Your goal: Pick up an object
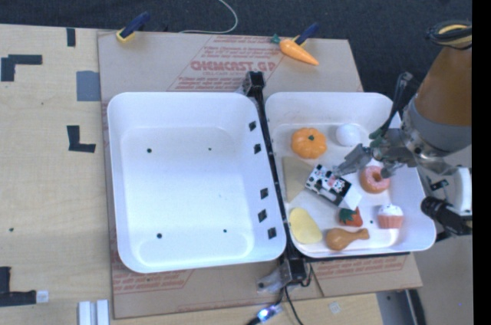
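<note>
The right bin (399, 243) holds several small toys: an orange pumpkin (308, 143), a white ball (347, 134), a pink-iced donut (375, 180), a black-and-white box (327, 184), a red-and-green piece (351, 217), a cupcake (390, 217), a yellow piece (304, 226) and a brown drumstick (347, 238). My gripper (368, 165) hangs over the bin's right half, just above the donut. Its fingers (351, 160) are spread open, one toward the box and one by the donut. Nothing sits between them.
The left bin (123, 162) adjoins the right one along a black-clipped divider (265, 170). A toy carrot (298, 51) lies on the cardboard behind the bins, with clamps (132, 26) at the back corners. The arm's grey body (445, 116) overhangs the right rim.
</note>
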Tool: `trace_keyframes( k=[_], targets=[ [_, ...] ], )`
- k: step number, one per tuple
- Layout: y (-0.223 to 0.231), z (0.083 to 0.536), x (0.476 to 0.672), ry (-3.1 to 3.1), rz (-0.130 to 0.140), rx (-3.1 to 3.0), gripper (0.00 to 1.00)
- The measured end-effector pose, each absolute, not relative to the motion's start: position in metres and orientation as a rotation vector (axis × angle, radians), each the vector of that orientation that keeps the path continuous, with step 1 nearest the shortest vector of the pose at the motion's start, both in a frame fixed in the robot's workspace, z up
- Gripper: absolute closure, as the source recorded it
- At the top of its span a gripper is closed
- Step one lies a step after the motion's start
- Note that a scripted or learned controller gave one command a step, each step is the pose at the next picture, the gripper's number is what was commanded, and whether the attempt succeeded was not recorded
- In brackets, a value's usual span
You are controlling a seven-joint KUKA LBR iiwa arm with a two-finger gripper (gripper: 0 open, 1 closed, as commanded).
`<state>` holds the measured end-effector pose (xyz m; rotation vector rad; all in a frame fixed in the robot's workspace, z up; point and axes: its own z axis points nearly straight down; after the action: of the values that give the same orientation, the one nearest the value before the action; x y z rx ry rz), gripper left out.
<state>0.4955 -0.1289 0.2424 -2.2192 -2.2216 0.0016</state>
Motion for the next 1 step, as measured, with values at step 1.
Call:
trace_keyframes(
  k=[1],
  targets=[
    [-0.0930,0.1249,0.5290,-2.221,0.005,-2.212,0.00]
  ],
)
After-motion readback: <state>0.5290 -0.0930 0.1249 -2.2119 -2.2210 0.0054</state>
